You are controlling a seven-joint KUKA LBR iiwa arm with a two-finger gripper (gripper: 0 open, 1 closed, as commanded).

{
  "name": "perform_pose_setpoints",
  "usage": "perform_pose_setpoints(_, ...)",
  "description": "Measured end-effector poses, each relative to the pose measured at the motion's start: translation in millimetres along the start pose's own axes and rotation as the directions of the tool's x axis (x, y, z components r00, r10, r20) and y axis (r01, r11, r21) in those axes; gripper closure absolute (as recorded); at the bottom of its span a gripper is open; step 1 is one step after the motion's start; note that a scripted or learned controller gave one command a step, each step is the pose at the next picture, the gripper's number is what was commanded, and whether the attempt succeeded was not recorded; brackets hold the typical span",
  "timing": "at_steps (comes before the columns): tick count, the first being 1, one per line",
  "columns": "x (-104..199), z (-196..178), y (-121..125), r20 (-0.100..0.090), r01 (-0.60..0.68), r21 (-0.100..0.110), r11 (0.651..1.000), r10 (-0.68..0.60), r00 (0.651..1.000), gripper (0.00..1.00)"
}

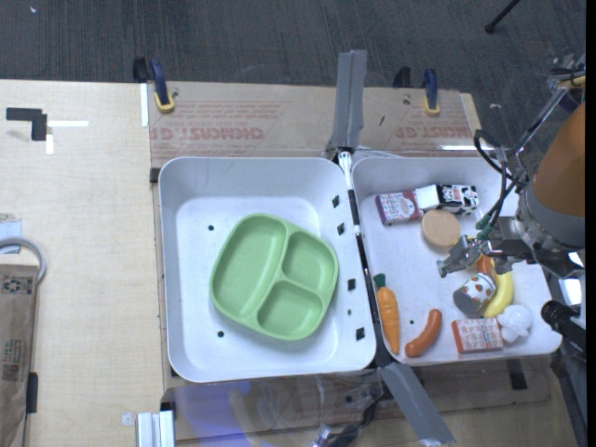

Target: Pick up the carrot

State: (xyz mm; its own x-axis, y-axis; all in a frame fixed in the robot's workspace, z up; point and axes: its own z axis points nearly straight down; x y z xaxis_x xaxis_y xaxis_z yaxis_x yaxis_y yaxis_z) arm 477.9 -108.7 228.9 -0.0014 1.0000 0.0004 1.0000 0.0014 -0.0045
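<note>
Dark carpet runs behind the bench (pixel 84 212), and on its pale wood top I see two shallow white bins side by side. My left bin (pixel 177 277) holds a green divided plate (pixel 275 276). My right bin (pixel 410 180) holds the clutter: a small pink carton (pixel 399 207), a black-and-white box (pixel 458 196), a tan round biscuit-like piece (pixel 440 230), a banana (pixel 503 292), a red sausage (pixel 424 332), a red-and-white packet (pixel 479 335) and a white lump (pixel 515 321).

The carrot (pixel 387 318) lies flat on the floor of the right bin, close against the wall it shares with the left bin, green top pointing away from me and tip toward the near edge. The sausage lies just beside it on the right, apart from it by a narrow gap.

I see the hand (pixel 463 255) toward the bin's right side, above the banana and well apart from the carrot. I cannot tell from this angle whether it is wide or narrow, and I see nothing held in it.

My judgement is that the carrot is a toy: light, stiff, smooth plastic, likely to slip or roll. I would take it across its thick upper body, just below the green top, pinching across its width. The bin wall on one side and the sausage on the other leave little room, so I would expect a tight approach.
</note>
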Motion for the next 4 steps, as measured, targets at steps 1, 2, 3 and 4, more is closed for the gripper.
perform_pose_setpoints(1,114.7,19.0,25.7,0.001,0.336,-0.001,0.942,-0.336,0.942,0.00)
perform_pose_setpoints(2,100.1,38.2,0.0,0.001,0.543,-0.001,0.840,-0.543,0.840,0.00)
perform_pose_setpoints(3,68.3,38.2,-0.1,0.001,0.780,-0.001,0.626,-0.780,0.626,0.00)
perform_pose_setpoints(4,-4.1,134.8,19.5,0.001,0.646,-0.002,0.764,-0.646,0.764,0.00)
